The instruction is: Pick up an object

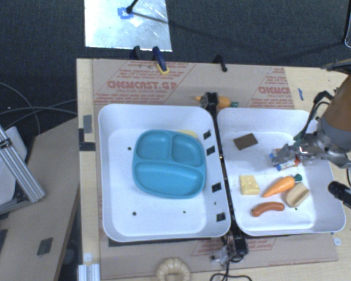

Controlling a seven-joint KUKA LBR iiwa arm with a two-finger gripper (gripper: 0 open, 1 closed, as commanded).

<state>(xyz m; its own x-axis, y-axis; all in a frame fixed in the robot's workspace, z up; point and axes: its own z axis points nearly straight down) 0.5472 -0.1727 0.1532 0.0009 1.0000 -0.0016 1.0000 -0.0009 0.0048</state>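
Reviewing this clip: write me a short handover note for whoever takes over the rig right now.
Tool: low over the right bin, above the carrot; nothing visibly between its fingers, and their state is unclear.
Right bin holds: brown square, yellow cheese block, carrot, bread roll, sausage.
Left bin: blue divided plate.
Done: arm is positioned in the right bin.
Left: grasp and lift one object.
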